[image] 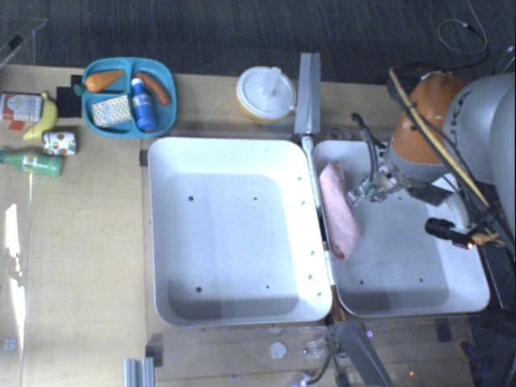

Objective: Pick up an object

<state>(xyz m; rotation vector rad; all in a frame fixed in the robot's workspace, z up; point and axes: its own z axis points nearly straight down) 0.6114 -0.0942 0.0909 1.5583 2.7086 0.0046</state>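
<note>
A long pink soft object [338, 210] lies in the right bin [419, 289], stretched along that bin's left wall. My gripper [360, 193] hangs low inside the right bin, just to the right of the pink object's upper half and close to it. Whether it touches the object is not clear. The grey arm with its orange band [426, 131] comes in from the right, above the bin's far right corner.
The left bin [234, 224] stands beside the right one, a metal divider [307, 95] at their far junction. On the bench behind are a white-lidded cup [266, 93], a blue tray [129, 97] of toy food, a banana [42, 118], a can [60, 143] and a green bottle [32, 163].
</note>
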